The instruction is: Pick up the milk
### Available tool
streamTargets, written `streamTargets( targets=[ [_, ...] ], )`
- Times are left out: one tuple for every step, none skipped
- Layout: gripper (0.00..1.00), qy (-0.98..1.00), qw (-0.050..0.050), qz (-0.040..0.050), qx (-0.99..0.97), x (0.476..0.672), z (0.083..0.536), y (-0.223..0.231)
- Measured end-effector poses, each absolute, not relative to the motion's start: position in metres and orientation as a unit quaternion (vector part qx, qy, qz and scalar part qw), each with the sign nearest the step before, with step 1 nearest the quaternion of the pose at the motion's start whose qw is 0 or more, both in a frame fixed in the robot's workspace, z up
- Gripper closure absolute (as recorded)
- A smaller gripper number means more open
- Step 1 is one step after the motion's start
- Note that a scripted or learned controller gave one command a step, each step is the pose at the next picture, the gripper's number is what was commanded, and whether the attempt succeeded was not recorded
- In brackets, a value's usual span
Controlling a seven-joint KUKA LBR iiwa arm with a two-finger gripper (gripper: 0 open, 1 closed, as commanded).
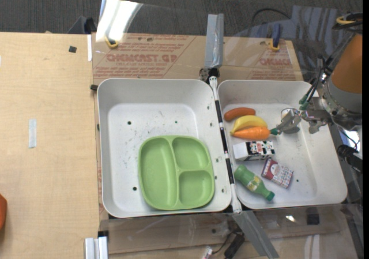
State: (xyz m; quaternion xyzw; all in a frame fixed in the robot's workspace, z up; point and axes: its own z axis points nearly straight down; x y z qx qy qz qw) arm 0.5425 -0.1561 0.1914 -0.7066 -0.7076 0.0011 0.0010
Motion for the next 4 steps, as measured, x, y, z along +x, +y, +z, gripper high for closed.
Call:
streamTargets(
  targets=[
    [0.00, -0.711, -0.005, -0.0029, -0.703, 0.515, 0.117, -0.112],
    [0.00, -0.728, 0.001, 0.0001, -0.686, 0.478, 0.091, -0.132],
    [1.00, -0.727, 0.001, 0.0004, -0.687, 0.477, 0.099, -0.133],
    [1.00, -0.722, 0.001, 0.0013, -0.692, 0.496, 0.190, -0.076]
  ],
)
